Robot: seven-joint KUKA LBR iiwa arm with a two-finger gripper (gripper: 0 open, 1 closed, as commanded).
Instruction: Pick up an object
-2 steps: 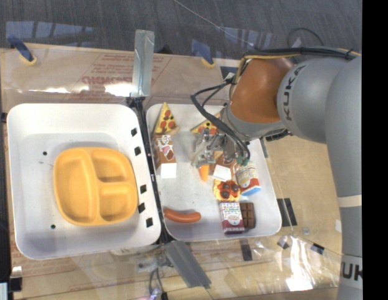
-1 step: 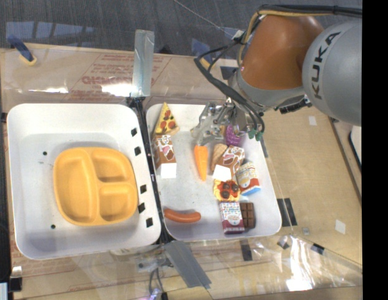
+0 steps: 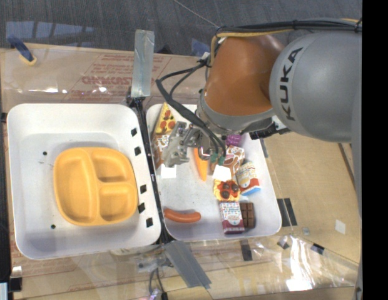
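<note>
I see the worktop point(image 3: 319, 167) under clear plastic sheeting point(image 3: 75, 74), carrying two shallow white bins touching side by side: the left bin point(image 3: 25, 142) toward nine o'clock, the right bin point(image 3: 269, 211) toward three.

Two bins point(image 3: 19, 167) – one tray point(image 3: 94, 185) – roughly seven foods point(image 3: 182, 215).

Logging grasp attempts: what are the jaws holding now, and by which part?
It cannot be told: the gripper hangs low over the right bin, its tips blurred.

"KUKA" on the grey arm point(image 3: 319, 86)
</note>
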